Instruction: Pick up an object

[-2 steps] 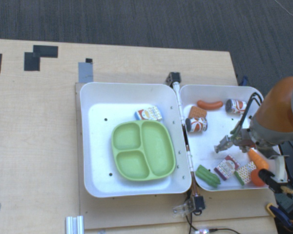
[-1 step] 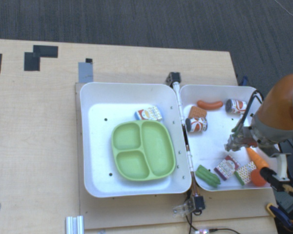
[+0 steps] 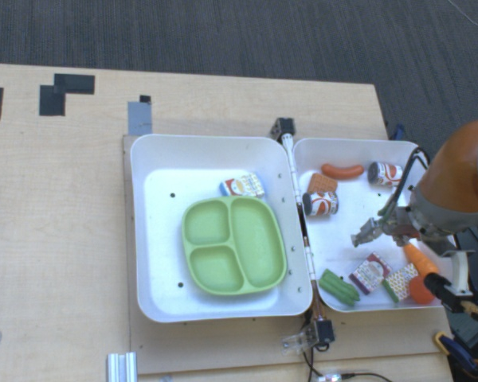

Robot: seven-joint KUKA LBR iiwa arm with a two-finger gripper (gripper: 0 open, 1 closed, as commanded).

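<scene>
My gripper (image 3: 370, 232) hangs over the middle of the right bin (image 3: 334, 245), reaching in from the right. It is above bare bin floor, apart from every item. Just below it lies a red and white packet (image 3: 368, 274), with a green and white packet (image 3: 400, 281) beside that. An orange carrot (image 3: 418, 259) sits under the wrist to the right. A red and white can (image 3: 320, 204) lies to the gripper's left, and a green vegetable (image 3: 338, 286) rests at the bin's front.
At the back of the right bin lie a sausage (image 3: 342, 170), another can (image 3: 385, 173) and a brown block (image 3: 322, 184). The left bin (image 3: 155, 237) holds a green divided plate (image 3: 233, 245) and a small carton (image 3: 241, 186).
</scene>
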